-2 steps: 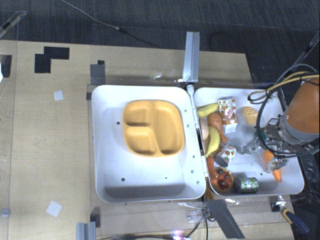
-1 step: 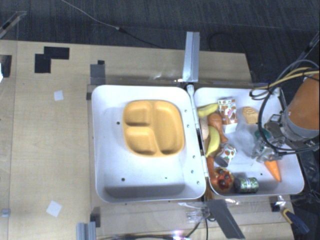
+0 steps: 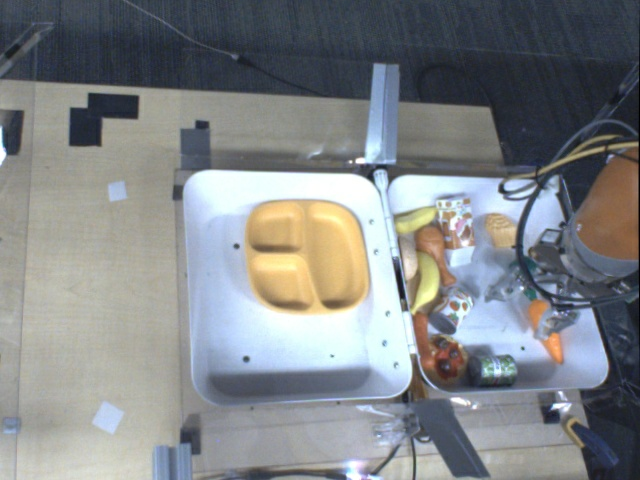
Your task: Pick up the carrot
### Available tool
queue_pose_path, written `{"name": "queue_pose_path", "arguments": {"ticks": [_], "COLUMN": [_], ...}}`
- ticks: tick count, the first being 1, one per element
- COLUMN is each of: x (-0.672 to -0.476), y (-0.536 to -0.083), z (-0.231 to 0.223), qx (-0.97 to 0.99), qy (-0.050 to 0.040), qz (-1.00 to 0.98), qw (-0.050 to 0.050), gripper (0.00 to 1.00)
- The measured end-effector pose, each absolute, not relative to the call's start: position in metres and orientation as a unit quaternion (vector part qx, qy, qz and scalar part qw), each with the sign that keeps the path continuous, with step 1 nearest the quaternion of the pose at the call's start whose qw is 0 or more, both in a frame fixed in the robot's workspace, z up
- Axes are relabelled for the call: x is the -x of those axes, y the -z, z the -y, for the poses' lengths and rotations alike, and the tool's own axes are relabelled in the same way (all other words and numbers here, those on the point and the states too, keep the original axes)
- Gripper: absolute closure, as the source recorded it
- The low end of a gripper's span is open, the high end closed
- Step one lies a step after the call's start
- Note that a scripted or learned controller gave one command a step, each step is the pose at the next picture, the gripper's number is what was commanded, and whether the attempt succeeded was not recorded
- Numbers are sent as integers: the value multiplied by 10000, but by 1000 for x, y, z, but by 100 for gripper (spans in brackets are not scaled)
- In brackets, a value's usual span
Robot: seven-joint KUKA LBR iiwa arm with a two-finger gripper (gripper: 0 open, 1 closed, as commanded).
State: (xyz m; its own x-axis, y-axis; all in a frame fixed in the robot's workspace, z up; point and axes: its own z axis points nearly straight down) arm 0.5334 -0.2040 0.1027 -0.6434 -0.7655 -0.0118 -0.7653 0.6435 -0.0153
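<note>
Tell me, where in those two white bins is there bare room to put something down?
The left bin has bare floor all around the yellow divided tray, widest along its near and left sides. The right bin is crowded: bananas, small cartons and a green can fill it, with the carrot under the gripper.

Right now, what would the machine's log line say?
phase: reaching for carrot | tool: low over right bin, just above carrot | carrot: lying in bin, not lifted | left bin: yellow tray
</note>
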Motion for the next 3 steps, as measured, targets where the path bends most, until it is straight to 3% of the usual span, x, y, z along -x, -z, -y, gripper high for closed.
{"name": "queue_pose_path", "arguments": {"ticks": [1,2,3], "x": [-537,-537,-498], "y": [-115,-115,-89], "z": [203,203,206], "qx": [4218,4218,3498], "qy": [69,65,42], "qz": [-9066,-9066,-9368], "qw": [131,129,72], "gripper": [100,0,0]}}
